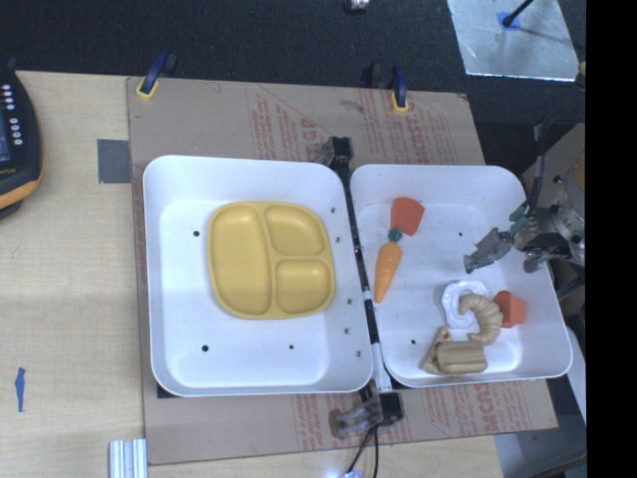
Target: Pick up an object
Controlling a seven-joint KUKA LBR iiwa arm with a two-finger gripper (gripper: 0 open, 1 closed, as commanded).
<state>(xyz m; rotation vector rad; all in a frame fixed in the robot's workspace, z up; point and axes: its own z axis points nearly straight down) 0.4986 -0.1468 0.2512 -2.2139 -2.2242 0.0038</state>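
The right bin (438,192) holds several toy foods. An orange carrot (386,267) lies near its left wall, with a red-orange piece (406,214) just above the carrot's green tip. At the front right sit a white ring-shaped piece (458,302), a tan curved pastry (487,318), a small red piece (512,309) and a tan block (459,358). My gripper (509,256) hangs over the bin's right side, above the red piece, and is open. Bare bin floor shows between its two grey fingers (483,252).
The left bin (179,357) carries a yellow divided plate (269,259). Both bins rest on a cardboard sheet (249,118) held by clamps. A black and orange pendant (15,137) lies at the bench's far left.
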